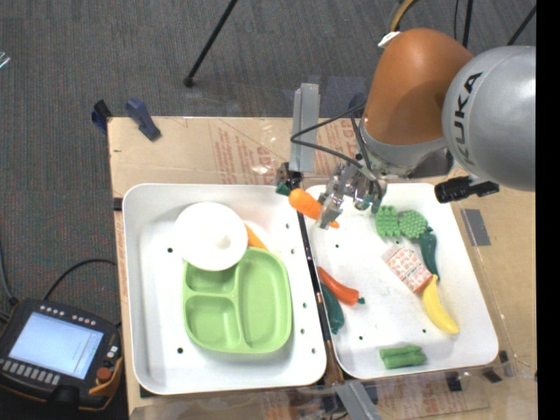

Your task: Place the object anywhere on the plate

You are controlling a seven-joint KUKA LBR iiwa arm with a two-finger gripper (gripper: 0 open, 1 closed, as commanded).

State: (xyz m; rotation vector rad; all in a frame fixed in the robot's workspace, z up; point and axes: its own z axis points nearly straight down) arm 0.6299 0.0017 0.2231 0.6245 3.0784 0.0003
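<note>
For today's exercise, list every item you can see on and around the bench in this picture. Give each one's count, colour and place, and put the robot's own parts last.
bins: 2, white, side by side on the bench
divided plate: 1, green, left bin
bowl: 1, white, left bin, overlapping the plate's far corner
carrot: 1, orange, at the gripper by the right bin's far left corner
chili pepper: 1, red, right bin, left side
banana: 1, yellow, right bin
packet: 1, red and white, right bin
teach pendant: 1, dark, floor lower left
gripper: 1, grey, beside the carrot
arm: 1, grey with orange band, upper right
</note>
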